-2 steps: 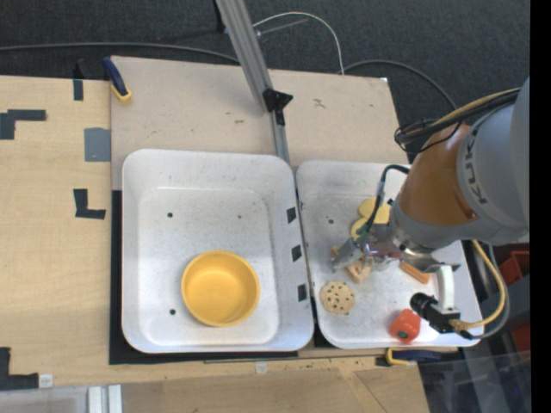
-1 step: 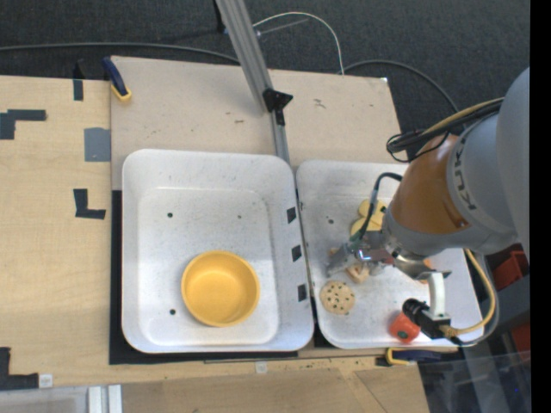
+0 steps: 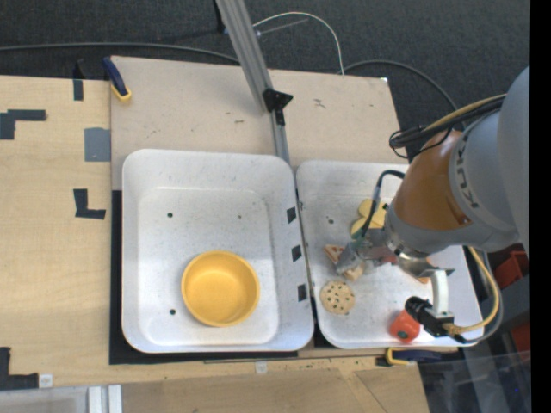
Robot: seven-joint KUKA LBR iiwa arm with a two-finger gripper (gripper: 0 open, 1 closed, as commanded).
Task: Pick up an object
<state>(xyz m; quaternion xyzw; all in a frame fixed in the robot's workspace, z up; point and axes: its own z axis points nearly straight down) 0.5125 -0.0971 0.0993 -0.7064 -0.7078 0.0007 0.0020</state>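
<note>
Bench (image 3: 207,114), camera view, contents as listed.

Left bin (image 3: 131,231): white, shallow, set on the left half of the bench. One yellow bowl (image 3: 220,287) is held in it, upright with its mouth upward, placed toward the near edge and a little right of the bin's middle.

Right bin (image 3: 340,192): white, shallow, set edge to edge with the left bin. Four items are held in it.
- Tan piece (image 3: 334,254): small and wedge-like, found in the left half of the bin at about mid-depth. Its long axis is seen to run roughly left to right, with the narrower end toward the left. It lies flat on the bin floor.
- Round cookie (image 3: 337,297): speckled, lying flat just near of the tan piece and apart from it.
- Yellow item (image 3: 372,213): placed farther back, partly covered by the arm. Its shape cannot be told.
- Red item (image 3: 403,325): placed in the near right corner, well apart from the tan piece.

Arm (image 3: 448,196): grey with an orange band, reached in from the right over the right bin. The gripper (image 3: 355,261) is lowered just right of the tan piece, touching it or nearly so. Whether the claw is spread or pressed together cannot be told, and no hold on the piece is shown.

Surroundings: a grey metal pole (image 3: 245,41) is slanted across the far side of the bench, and cables (image 3: 301,20) are laid beyond it.
</note>
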